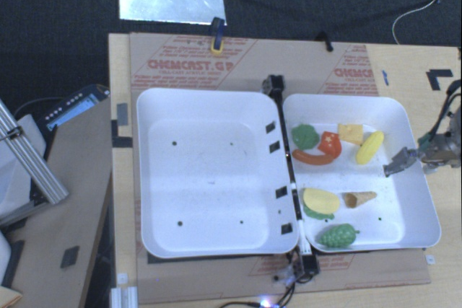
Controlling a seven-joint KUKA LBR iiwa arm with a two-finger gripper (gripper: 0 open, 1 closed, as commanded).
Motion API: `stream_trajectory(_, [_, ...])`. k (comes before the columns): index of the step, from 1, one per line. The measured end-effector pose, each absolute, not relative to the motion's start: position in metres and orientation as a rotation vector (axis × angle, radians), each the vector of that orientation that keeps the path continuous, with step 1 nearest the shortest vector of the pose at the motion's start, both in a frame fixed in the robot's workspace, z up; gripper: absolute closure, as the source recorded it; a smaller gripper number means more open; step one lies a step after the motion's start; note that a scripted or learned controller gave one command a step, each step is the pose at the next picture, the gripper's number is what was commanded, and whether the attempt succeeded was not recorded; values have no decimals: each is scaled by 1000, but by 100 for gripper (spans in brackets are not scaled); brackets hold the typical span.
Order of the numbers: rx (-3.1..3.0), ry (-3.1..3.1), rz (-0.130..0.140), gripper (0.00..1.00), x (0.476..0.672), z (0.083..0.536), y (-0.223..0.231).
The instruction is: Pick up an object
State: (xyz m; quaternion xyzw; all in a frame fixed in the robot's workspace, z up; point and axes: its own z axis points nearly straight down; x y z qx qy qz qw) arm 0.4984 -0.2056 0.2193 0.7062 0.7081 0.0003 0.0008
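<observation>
1. The grey two-finger gripper (401, 161) sits low at the right white bin's (422, 227) right side; whether its fingers are apart or together, I cannot tell.
2. The nearest target, a yellow banana-shaped toy (370, 146), lies just left of it.
3. Risk: the toys are crowded, so closing could nudge the banana against the yellow cheese-like block (351, 133).

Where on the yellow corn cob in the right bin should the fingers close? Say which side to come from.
Grip the yellow corn cob across its narrow middle, coming straight down from above. It lies flat and slanted, upper right to lower left, so the fingers should probably span its short width. The yellow cheese wedge sits close at its upper left; the gripper side is freer.
</observation>
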Motion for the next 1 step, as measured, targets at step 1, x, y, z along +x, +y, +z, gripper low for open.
stream_trajectory(1, [2215,2233,1,0,530,77,-158])
